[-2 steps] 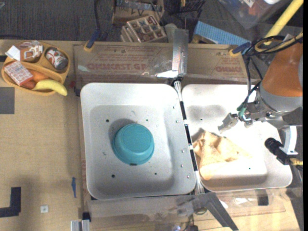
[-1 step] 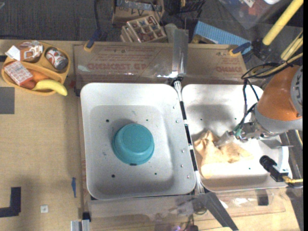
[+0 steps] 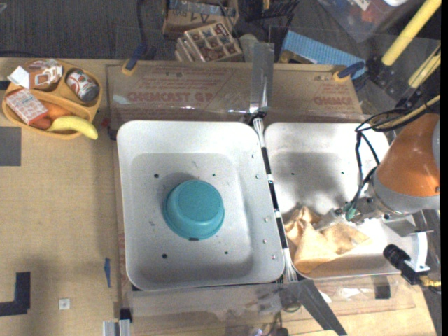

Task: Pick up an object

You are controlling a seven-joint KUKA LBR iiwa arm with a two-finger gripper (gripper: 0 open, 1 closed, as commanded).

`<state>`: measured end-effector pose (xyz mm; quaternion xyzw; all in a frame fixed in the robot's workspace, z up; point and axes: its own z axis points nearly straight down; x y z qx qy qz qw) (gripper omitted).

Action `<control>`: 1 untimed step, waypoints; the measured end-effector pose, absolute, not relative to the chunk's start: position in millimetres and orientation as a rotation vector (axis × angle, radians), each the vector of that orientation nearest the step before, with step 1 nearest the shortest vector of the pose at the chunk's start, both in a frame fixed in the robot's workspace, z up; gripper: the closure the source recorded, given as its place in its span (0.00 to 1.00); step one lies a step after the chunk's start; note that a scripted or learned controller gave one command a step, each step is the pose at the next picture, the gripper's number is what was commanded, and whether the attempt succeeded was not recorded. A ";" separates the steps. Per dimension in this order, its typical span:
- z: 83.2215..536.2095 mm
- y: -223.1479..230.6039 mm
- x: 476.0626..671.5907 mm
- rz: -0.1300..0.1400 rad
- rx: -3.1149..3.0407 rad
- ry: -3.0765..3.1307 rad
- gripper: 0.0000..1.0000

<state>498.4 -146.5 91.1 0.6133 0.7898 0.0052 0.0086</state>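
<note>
on your left, a teal bowl [image 3: 194,208] sits upside down mid left bin [image 3: 140,152]. in the right bin [image 3: 308,152], crumpled tan paper [image 3: 318,240] lies at the front; your claw [image 3: 346,214] touches it, whether spread or closed you cannot tell.

Bowl [image 3: 194,209] in left bin [image 3: 140,145]; cloth [image 3: 318,240] in right bin [image 3: 308,142].

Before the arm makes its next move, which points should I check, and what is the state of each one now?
1. Tool is over the right bin: ok.
2. Tool is at the tan cloth: ok.
3. Cloth is between the fingers: cannot tell.
4. Cloth is fully inside the bin: not ok; it lies up against the left wall.
5. Teal bowl in the left bin is away from the arm: ok.
</note>
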 end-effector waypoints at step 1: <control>90.8 -109.7 486.1 0.012 1.926 2.458 0.00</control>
